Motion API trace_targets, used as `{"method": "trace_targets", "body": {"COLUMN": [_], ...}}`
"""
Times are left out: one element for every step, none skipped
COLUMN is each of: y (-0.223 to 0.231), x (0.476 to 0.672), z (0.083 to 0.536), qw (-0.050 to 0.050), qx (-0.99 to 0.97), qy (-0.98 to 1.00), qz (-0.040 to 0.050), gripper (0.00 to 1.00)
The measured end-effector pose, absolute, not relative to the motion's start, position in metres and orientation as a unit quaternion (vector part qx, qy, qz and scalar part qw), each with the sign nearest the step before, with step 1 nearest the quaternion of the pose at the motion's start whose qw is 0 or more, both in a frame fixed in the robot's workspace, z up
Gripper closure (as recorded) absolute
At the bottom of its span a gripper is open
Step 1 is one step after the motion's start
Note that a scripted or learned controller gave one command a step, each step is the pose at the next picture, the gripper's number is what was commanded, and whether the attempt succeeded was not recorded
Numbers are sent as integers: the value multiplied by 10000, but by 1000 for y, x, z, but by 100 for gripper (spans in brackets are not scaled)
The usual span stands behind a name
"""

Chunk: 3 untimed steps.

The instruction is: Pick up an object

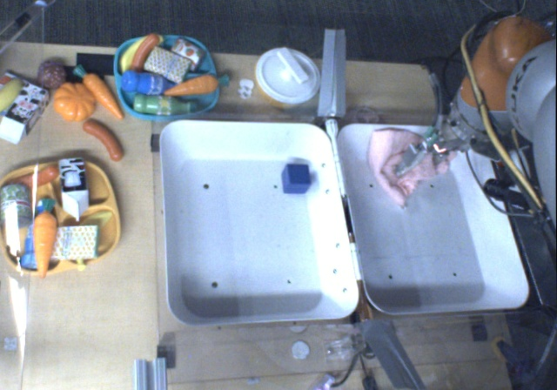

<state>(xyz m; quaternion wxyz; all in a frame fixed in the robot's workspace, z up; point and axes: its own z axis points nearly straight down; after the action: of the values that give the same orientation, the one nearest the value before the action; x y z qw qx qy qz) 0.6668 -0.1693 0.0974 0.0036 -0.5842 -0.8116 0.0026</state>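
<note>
The gripper (pixel 416 156) is down in the right-hand white bin (pixel 452 284), at its far end, right over a crumpled pink cloth (pixel 393 162). Whether it is spread, pressed together or pinching the cloth cannot be told; the metal parts blur into the folds. The cloth lies directly under and just to the left of the gripper, and it seems to be what this try is aimed at.

The step in hand looks like the grasp itself: the arm (pixel 513 66) is low at the cloth but nothing is clearly lifted. The next move calls for closing on a fold of fabric and rising straight up; soft cloth can slip out if only a thin edge is caught.

Well to the left of the gripper, in the other white bin (pixel 252 292), sits a small blue cube (pixel 297 177), a second candidate. Farther left on the surface (pixel 130 292) are a blue bowl (pixel 139 108) and a yellow tray (pixel 109 223) of toy food, with small printed cartons whose writing is too small to read. A white lidded tub (pixel 287 75) stands beyond the bins. No brand or label is legible.
</note>
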Motion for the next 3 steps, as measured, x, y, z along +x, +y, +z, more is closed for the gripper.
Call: {"method": "trace_targets", "body": {"y": [-104,-173,-130], "x": [664,668,656], "z": [92,95,92], "qw": [-29,10,-57], "qx": [-5919,-6207,-5228], "qy": [-8060,-7840,-8524], "qz": [17,17,7], "gripper": [0,0,0]}}
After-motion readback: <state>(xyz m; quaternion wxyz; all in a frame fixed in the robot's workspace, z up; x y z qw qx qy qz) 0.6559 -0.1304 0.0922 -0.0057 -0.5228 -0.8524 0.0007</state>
